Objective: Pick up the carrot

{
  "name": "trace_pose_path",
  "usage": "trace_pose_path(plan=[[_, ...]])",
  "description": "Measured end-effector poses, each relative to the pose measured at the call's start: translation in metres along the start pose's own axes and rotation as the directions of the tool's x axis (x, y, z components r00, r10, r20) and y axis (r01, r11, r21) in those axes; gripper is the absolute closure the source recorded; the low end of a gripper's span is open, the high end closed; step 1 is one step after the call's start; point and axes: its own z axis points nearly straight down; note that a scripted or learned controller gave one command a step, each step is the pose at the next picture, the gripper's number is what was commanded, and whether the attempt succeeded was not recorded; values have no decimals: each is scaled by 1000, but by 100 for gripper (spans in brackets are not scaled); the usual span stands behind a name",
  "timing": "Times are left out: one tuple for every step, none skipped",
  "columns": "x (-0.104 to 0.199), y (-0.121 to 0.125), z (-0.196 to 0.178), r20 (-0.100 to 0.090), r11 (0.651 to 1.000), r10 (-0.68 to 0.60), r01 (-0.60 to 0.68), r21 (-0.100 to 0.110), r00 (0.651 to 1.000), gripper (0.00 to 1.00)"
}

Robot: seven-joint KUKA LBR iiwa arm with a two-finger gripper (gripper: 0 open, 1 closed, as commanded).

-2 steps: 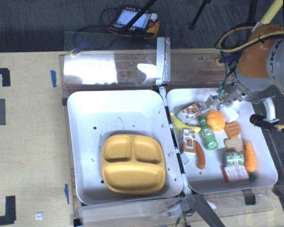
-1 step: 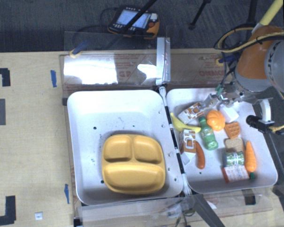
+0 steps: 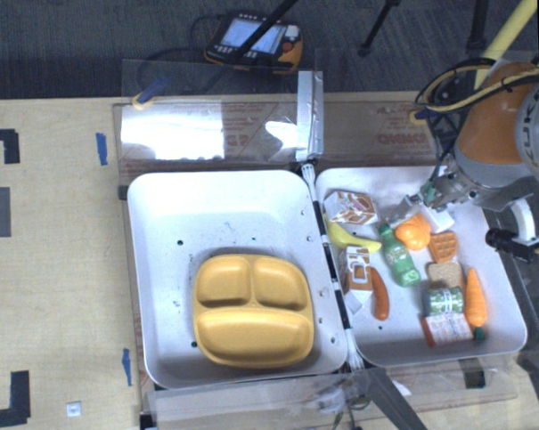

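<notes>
The carrot [image 3: 475, 299] is orange and tapered, with a small green stem at its near end. It lies lengthwise by the right wall of the right bin [image 3: 507, 344]. The arm comes in from the upper right, and its gripper [image 3: 435, 195] hangs over the back right part of that bin, just behind an orange fruit [image 3: 414, 234]. The gripper is well behind the carrot and apart from it, with nothing visibly in its hold.
Crowded around the carrot are a bread slice [image 3: 444, 272], a green can [image 3: 444, 301] and a red box [image 3: 448, 330]. Further left lie a waffle [image 3: 444, 245], green bottle [image 3: 399, 259], sausage [image 3: 379, 297], banana [image 3: 346, 237] and snack bags [image 3: 353, 206]. A yellow divided plate [image 3: 253, 310] sits in the left bin [image 3: 162, 214].
</notes>
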Motion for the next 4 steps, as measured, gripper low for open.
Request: trace_pose_path(plan=[[-5,15,-49,-17,989,140,-139,42,990,0],[-15,8,-3,-9,1000,10,-10,19,1000,0],[-14,-14,2,-3,998,61,-61,3,998,0],[-19,-12,-13,10,998,63,-63,-5,998,100]])
